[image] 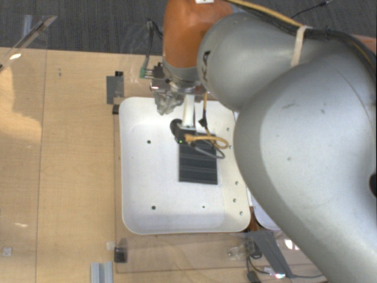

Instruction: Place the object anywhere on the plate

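My gripper [198,165] appears from above as a dark ridged block hanging over the middle of the left white bin [147,187]. A yellow cable [206,139] loops at its wrist end, just below the orange band [184,28]. Whatever lies straight under the gripper is hidden by its body. The thick grey arm [294,128] sweeps in from the right and covers the right bin almost wholly; a sliver of white [266,218] peeks out beneath it.
The left bin's bare white floor spreads left of and in front of the gripper. Tan bench top [59,158] lies to the left. Small dark brackets stand at the bin's far left corner [115,87] and near its front [120,254].
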Tool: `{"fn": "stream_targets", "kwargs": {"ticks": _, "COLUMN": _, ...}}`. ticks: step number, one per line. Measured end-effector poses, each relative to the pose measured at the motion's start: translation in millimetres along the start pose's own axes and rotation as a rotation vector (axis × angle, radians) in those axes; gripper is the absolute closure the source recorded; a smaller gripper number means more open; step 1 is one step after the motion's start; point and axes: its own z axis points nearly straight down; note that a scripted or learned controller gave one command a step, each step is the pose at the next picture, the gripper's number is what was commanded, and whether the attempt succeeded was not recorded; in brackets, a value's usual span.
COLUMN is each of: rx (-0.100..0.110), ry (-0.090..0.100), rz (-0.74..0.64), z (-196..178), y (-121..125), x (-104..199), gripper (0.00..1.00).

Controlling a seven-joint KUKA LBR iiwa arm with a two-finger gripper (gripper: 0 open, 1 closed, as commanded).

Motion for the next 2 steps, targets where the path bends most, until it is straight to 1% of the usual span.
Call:
{"fn": "stream_targets", "kwargs": {"ticks": 1, "rx": -0.003, "ry": 0.001, "rz": -0.359, "z": -15, "y": -1, "x": 28, "gripper": 1.0}}
{"fn": "stream_targets", "kwargs": {"ticks": 2, "rx": -0.007, "ry": 0.0, "rz": -0.671, "z": -71, "y": 0, "x": 24, "gripper": 1.0}}
